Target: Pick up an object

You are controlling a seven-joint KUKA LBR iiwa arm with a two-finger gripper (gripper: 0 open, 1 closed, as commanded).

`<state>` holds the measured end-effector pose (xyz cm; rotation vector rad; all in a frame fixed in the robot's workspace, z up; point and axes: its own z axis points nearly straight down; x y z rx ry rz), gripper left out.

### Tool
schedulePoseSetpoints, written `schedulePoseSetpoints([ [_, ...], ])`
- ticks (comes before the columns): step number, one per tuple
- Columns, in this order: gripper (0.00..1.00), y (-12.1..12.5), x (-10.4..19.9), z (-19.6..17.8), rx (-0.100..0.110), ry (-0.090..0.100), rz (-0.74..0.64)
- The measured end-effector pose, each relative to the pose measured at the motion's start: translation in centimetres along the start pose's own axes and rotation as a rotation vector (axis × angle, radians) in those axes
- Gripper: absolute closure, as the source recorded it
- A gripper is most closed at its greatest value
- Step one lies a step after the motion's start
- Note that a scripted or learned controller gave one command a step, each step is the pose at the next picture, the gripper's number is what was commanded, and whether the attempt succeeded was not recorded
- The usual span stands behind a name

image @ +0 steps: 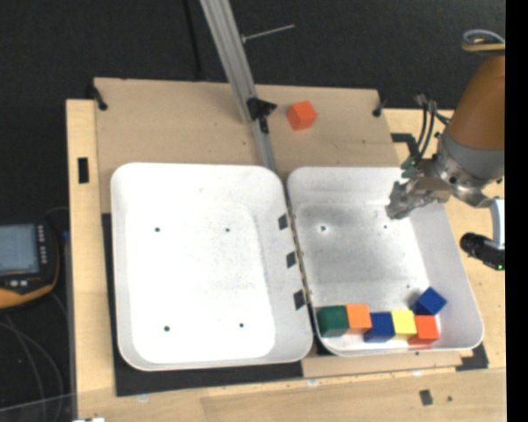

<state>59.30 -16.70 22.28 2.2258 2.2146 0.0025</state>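
Several small cubes lie in a row along the front edge of the right bin: a green cube, an orange cube, a blue cube, a yellow cube and a red-orange cube. Another blue cube sits just behind them at the right. My gripper hangs over the back right part of this bin, well away from the cubes, with nothing seen between its fingers.
The left bin lies beside the right one. An orange cube rests on the bench behind the bins. A slanted metal rail runs from the top toward the gap between the bins. A handheld pendant lies at far left.
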Motion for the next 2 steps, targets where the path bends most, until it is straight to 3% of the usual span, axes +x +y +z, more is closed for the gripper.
schedulePoseSetpoints([
  [1,1.00,-8.34,-4.46,8.57,0.012,0.000,0.002],
  [2,0.00,-7.80,-4.10,8.14,0.000,0.000,-0.001],
])
